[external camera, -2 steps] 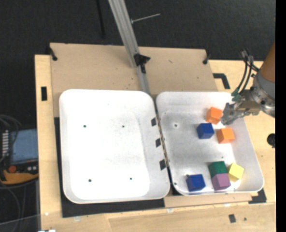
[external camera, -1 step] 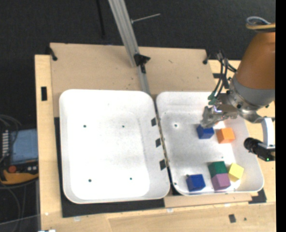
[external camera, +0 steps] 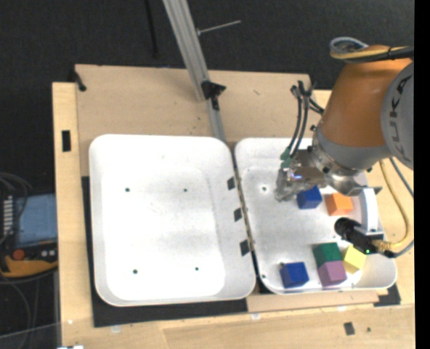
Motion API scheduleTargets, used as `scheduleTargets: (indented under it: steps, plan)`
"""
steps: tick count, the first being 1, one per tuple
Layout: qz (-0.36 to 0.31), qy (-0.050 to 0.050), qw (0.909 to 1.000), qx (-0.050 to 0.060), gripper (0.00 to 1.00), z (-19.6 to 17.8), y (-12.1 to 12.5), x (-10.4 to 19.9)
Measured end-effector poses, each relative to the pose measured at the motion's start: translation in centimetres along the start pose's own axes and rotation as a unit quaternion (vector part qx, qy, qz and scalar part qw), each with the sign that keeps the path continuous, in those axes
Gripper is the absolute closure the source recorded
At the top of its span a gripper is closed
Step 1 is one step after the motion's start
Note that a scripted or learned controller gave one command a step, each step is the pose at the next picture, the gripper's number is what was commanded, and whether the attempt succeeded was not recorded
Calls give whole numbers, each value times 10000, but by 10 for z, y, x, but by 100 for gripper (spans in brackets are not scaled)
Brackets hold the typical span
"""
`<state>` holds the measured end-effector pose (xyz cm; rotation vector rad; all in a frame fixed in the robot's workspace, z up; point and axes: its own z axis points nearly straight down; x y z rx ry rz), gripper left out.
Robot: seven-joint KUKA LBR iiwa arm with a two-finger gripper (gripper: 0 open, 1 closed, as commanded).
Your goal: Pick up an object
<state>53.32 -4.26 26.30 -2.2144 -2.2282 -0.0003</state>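
Gripper (external camera: 291, 184) of your grey arm with the orange band hangs low in the right shallow white bin (external camera: 262, 158), near its upper left part, and you cannot tell from this view how it is set. Just beside it, on its right, lies a small blue cube (external camera: 309, 198), which looks like the nearest thing to take; whether they touch, you cannot tell. Beside that lies an orange cube (external camera: 338, 204).

You can judge these blocks as light, stiff and not fragile, with flat faces that may be a little slippery. Take the blue one on 2 opposite flat faces, not on the corners.

Near the bin's lower rim you see another blue cube (external camera: 294, 274), a green cube (external camera: 327, 254), a purple cube (external camera: 333, 272) and a yellow block (external camera: 355, 259), crowded close together. More open floor is on the left of this bin, toward the wall shared with the left white bin (external camera: 106, 195).
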Motion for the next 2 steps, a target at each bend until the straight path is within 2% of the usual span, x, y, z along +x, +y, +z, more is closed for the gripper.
scheduleTargets:
  steps: [1, 2]
  plan:
    - [-2, 2, 10000, 2, 100, 12, -8, 56]
    - [-15, 11, 10000, -8, 100, 8, -14, 114]
